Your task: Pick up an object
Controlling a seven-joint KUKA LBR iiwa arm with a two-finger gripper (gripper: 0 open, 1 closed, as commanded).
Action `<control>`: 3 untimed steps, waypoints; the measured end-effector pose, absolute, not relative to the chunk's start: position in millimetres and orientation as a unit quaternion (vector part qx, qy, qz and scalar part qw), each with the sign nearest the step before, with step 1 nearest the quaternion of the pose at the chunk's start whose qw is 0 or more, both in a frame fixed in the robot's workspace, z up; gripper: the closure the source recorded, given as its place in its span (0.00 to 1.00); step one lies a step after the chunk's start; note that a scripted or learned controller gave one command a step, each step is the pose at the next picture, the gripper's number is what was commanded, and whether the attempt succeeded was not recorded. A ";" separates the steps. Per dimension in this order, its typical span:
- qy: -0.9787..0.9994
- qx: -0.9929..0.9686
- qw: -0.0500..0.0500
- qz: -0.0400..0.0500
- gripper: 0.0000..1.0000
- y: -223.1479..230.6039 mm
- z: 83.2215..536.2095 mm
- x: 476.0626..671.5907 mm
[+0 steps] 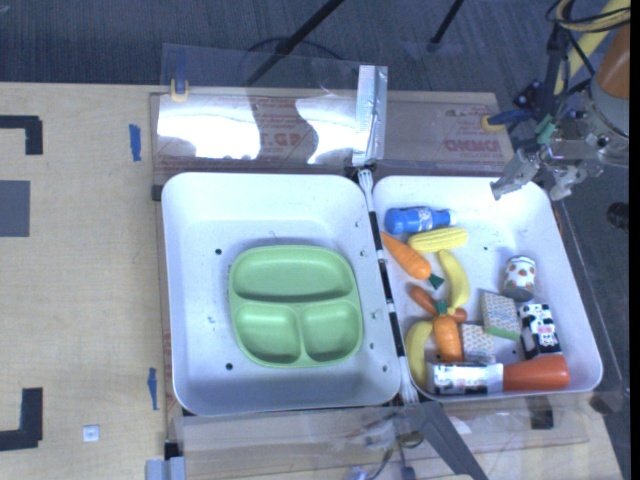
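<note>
We see two white bins side by side on the bench. The left bin (190,218) holds a green divided plate (295,303) lying flat. The right bin (575,288) is crowded with toy food: a blue bottle (415,218), a corn cob (438,238), a carrot (407,256), a banana (457,280), a cow figure (538,326) and a red-orange tube (535,372). The gripper (522,176) hangs over the right bin's far corner, apparently with nothing between its fingers.

The arm (612,78) is cut off by the right edge; the end effector (530,173) is too small to read.
</note>
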State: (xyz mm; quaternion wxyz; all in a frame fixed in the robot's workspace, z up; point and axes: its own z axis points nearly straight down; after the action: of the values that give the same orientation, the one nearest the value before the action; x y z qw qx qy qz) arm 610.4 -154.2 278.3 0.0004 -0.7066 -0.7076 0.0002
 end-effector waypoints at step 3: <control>-0.715 -0.699 0.004 -0.005 0.00 -164.3 110.5 582.1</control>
State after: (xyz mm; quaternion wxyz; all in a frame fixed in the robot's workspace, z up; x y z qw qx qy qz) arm 582.1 -164.3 110.5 0.0040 -0.6992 -0.7149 -0.0050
